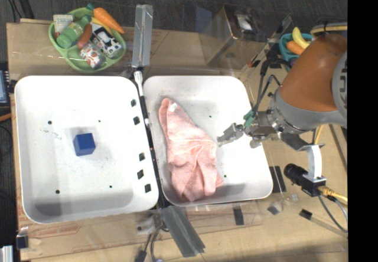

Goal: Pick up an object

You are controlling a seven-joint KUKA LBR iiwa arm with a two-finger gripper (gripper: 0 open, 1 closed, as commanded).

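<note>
Nothing lifted yet. Gripper (227, 135) just right of pink cloth (188, 151); finger state probably unreadable here, cannot tell.

I see soft, nubby pink cloth (188, 151) in a smooth white plastic bin (236, 92); the blue cube (84, 143) at left looks matt.

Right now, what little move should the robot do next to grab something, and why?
Probably slide the tool a little toward the pink cloth and lower it. The tool sits in the right bin, just beside the cloth's edge, with nothing between its fingers. The blue cube lies far off in the left bin, so the cloth looks like the nearer pick.
</note>
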